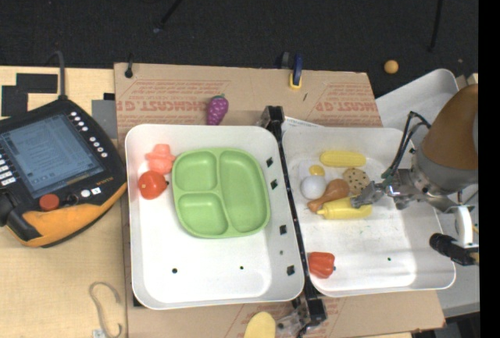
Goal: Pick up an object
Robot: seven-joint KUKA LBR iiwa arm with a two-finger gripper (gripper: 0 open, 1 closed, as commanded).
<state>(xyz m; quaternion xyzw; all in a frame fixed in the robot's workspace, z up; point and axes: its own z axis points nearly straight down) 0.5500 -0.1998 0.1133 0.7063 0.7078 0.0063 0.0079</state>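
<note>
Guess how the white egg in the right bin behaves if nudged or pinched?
The egg looks smooth and rounded, so it would probably roll when nudged and may slip from a pinch. The drumstick touching its right side might stop it going that way. It looks like a toy, so likely light.

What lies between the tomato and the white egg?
In the camera view, the green divided plate and the bins' black middle rims lie between the tomato and the white egg.
</note>
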